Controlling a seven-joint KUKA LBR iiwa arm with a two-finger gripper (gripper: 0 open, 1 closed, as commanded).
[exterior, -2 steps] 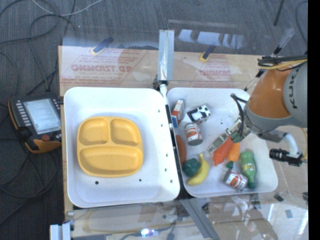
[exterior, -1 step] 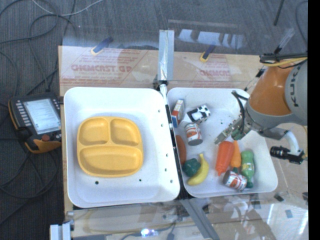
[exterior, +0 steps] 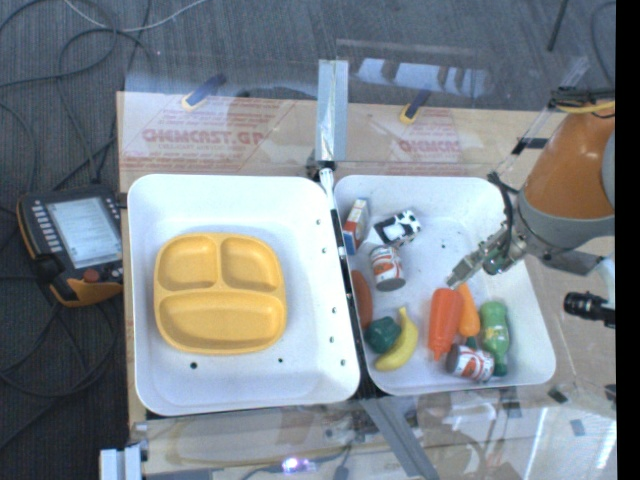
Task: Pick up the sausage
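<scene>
I saw the sausage lying lengthwise well left of my pincer; its grip I couldn't tell.

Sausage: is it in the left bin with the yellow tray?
No, the sausage lies in the right bin, against its left wall beside the banana.

Yellow three-compartment plastic tray sits mid left white bin. In the right white bin: yellow toy banana at the near edge, orange toy carrot beside it, black-and-white toy cow toward the far edge.
</scene>
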